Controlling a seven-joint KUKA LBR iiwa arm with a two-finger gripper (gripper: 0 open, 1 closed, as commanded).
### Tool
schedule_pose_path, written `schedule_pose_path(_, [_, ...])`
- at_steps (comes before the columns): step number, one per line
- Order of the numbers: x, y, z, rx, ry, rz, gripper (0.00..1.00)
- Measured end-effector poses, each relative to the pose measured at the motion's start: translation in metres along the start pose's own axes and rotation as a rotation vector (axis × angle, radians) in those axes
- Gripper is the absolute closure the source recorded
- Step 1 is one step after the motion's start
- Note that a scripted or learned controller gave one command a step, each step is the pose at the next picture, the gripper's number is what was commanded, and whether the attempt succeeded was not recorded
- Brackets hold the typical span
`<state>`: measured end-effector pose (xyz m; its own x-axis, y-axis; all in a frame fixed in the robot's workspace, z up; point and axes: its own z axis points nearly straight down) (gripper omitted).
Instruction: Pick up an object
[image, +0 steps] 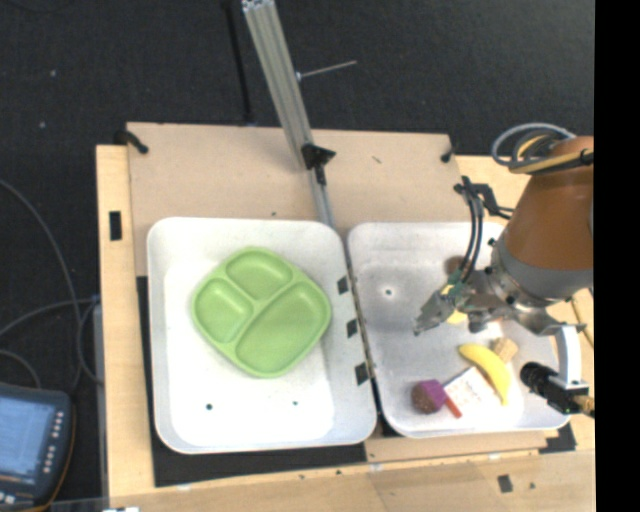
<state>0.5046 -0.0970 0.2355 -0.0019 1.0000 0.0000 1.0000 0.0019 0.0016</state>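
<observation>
My gripper hangs over the middle of the right bin, pointing down and to the left. A small yellow piece shows just beside it; I cannot tell whether it is held. A banana lies in the bin's front right part, below the gripper. A purple lump sits near the front wall, touching a white card with a red edge. A small tan block rests just right of the banana. The arm hides the bin's right side.
The left bin holds a green divided plate at its middle. A metal pole slants up from between the bins at the back. A small brownish thing lies behind the gripper.
</observation>
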Motion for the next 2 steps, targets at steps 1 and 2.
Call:
schedule_pose_path(1, [0.000, 0.000, 0.000, -0.001, 0.000, 0.002, 0.00])
schedule_pose_path(2, [-0.003, 0.000, 0.063, 0.006, 0.000, 0.002, 0.00])
